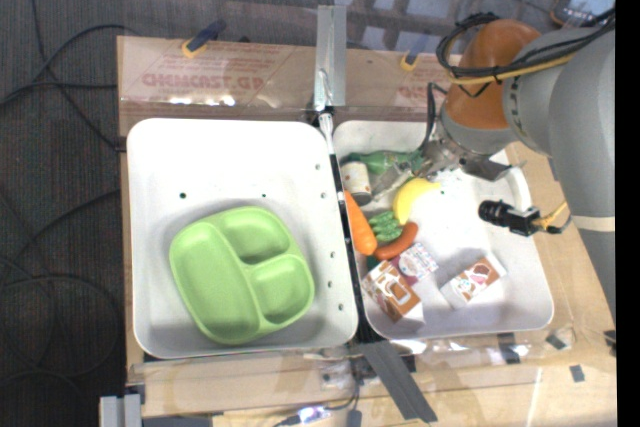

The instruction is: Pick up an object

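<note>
The gripper [437,158] is reaching down at the far end of the right bin [530,305], just beside the lemon [412,198]; whether it is wide, narrow or holding anything cannot be told. The lemon is lying in a tight cluster with a carrot [360,226], a sausage [394,241] and green items, against the dividing wall. 2 cartons [474,281] are sitting nearer the front, with open floor around them. The left bin [160,155] is holding 1 green tray [240,272].

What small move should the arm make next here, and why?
Probably a short descent. The tool sits low at the back of the right bin, beside the yellow lemon-shaped toy and green items, with nothing visibly held.
</note>
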`<action>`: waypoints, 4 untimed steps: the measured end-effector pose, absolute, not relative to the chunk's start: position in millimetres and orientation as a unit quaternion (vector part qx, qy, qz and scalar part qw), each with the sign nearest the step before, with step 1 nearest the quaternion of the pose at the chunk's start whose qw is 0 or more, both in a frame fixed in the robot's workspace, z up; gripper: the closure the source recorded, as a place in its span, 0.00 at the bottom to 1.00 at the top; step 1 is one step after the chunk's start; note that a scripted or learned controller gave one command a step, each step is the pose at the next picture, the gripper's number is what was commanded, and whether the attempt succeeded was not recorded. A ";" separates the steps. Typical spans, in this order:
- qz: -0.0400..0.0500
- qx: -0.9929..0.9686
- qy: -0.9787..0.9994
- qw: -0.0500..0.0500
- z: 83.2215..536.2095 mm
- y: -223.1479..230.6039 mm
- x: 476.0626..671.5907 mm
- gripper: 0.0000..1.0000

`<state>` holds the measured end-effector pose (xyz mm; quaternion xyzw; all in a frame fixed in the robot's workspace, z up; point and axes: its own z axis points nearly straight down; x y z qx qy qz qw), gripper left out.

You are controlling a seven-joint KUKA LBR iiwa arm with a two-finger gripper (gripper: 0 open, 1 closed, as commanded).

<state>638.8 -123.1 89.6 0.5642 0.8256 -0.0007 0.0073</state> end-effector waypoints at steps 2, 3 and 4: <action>0.002 0.564 0.826 0.008 100.4 -121.7 640.1 0.00; 0.003 0.666 0.746 0.005 90.0 -132.3 551.0 0.00; 0.004 0.666 0.746 0.006 99.1 -132.2 551.7 1.00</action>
